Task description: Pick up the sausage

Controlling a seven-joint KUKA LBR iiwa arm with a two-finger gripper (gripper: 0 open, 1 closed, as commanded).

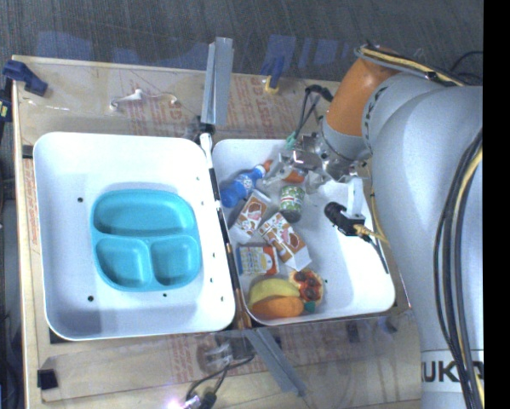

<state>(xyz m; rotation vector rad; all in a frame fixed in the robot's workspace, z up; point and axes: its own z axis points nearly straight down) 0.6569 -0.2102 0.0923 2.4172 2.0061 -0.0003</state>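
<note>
- One grey two-finger gripper (pixel 301 162) hangs low over the back part of the right shallow white bin (pixel 367 281). Open or closed: cannot tell, as its tip is lost in clutter.
- Small reddish-orange sausage (pixel 295 176) lies right under the gripper, partly hidden. Contact cannot be told.
- Small green-lidded jar (pixel 291 201) sits just below the sausage in view.
- Blue plastic bottle (pixel 237 187) lies left of the gripper, near the bin's left wall.
- Red-and-white printed carton (pixel 255 214) lies beside a second printed carton (pixel 285 238), mid-bin.
- Yellow banana (pixel 273 289) rests against a round orange fruit (pixel 277 308) at the near edge.
- Left shallow white bin (pixel 59 228) holds a light blue three-compartment tray (pixel 146 239), well apart from the gripper.
</note>
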